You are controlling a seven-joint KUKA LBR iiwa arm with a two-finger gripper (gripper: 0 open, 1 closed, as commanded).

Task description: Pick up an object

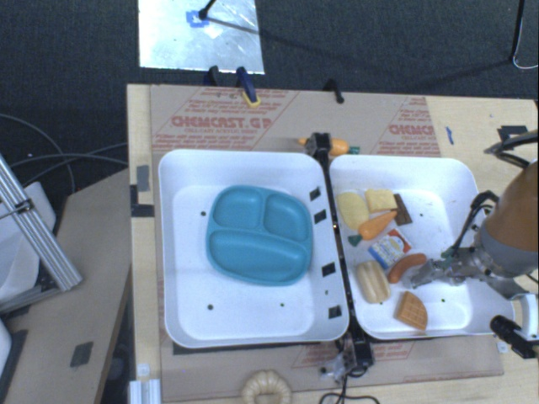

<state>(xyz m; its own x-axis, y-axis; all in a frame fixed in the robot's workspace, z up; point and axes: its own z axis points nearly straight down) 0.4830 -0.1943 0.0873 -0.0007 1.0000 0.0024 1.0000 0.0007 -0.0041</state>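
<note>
Two white bins sit side by side on the bench. The left bin [181, 310] holds a blue plate [259, 234] with three sections. The right bin [459, 179] holds a scatter of toy food, all in its left half: a pale yellow piece [352, 207] and a yellow wedge [381, 199] at the top, a brown bar [402, 210] just right of them, a carrot [376, 225] slanting below, a small packet [388, 248] under that, a sausage [408, 267] beside the packet, a bun [372, 281] lower left, and a waffle [412, 310] near the bin's lower edge.

The arm [514, 225] enters from the right edge of the frame, low over the right bin. Its gripper [428, 274] reaches leftward, its tip just right of the sausage's lower end and above the waffle. The fingers look nearly closed with nothing between them, so it carries no object.

The nearest candidate is the sausage. It lies immediately left of the gripper tip, close to touching or touching; I cannot tell which. Its long axis runs diagonally, from lower left up to upper right, roughly in line with the gripper's own reach. By my judgement that alignment is awkward: the fingers would need to straddle the sausage across its short width, so a small shift left and a turn of the wrist seem called for. The waffle, just below, is the next closest option.
</note>
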